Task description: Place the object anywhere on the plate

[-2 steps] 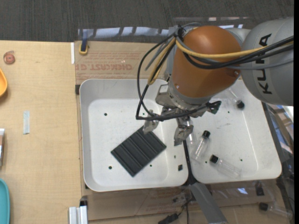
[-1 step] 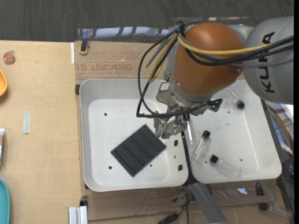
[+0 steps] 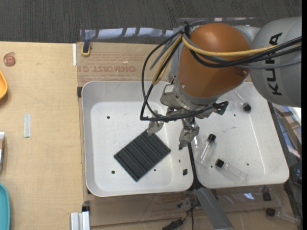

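While the black ribbed plate [image 3: 142,155] lies tilted at lower centre of the frame in the left white bin [image 3: 96,128], the gripper [image 3: 171,131] hovers just beside its upper right corner, fingers apart and empty, near two clear vials [image 3: 206,148].

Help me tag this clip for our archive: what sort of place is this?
Probably a robotics lab bench set up for pick-and-place trials: a KUKA arm with exposed cabling hangs over two white bins, one holding a ribbed black plate, the other clear vials.
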